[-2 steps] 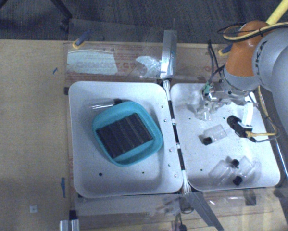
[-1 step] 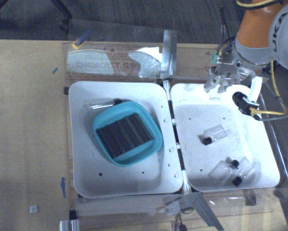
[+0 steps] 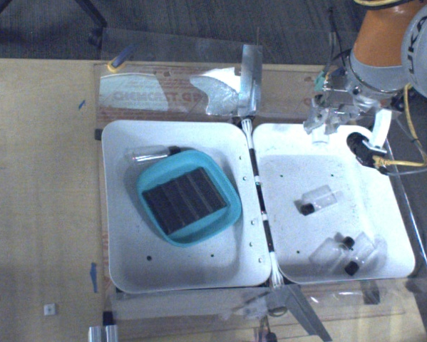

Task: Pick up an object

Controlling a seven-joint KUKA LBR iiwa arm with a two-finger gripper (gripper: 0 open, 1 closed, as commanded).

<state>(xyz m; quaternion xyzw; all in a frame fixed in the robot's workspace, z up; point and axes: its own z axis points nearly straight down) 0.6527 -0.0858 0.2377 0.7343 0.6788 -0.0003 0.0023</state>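
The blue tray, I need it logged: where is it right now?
The blue tray lies in the left bin, near its middle, tilted, with a clear bottle just behind it.

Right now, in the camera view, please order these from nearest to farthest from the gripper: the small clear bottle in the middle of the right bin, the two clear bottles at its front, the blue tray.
From the gripper:
1. Small clear bottle, middle of the right bin.
2. Two clear bottles, right bin's front corner.
3. Blue tray, left bin.

The left bin (image 3: 120,191) holds a tray (image 3: 188,198) near its middle — the right bin (image 3: 284,155) holds three small bottles (image 3: 317,198), two toward its front right corner.
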